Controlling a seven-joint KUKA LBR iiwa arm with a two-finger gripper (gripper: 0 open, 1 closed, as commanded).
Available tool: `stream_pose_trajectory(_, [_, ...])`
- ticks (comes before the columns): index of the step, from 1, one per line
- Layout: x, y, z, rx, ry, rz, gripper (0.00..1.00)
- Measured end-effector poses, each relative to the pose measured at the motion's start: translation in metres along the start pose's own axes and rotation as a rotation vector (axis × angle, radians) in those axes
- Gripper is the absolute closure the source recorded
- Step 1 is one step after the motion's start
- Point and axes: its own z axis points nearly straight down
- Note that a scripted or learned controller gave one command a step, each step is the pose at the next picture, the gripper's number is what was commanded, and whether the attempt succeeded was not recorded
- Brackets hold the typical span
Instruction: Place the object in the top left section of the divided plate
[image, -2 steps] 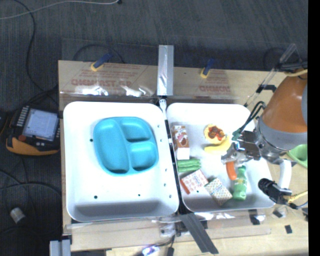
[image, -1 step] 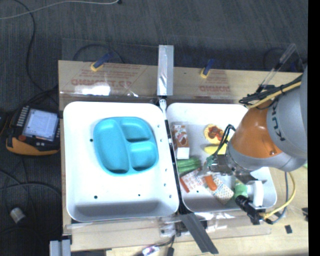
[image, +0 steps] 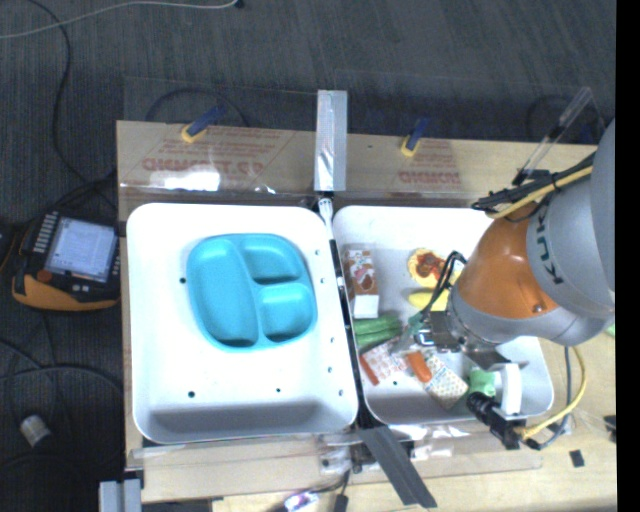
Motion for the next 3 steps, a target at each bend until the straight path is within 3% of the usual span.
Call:
stream_pose_trajectory(2, [-0.003,0.002,0.000,-0.004,-0.006,-0.197,1.00])
stream_pose_trajectory(3, [-0.004,0.026,0.001,0.005,0.002,-0.213,1.00])
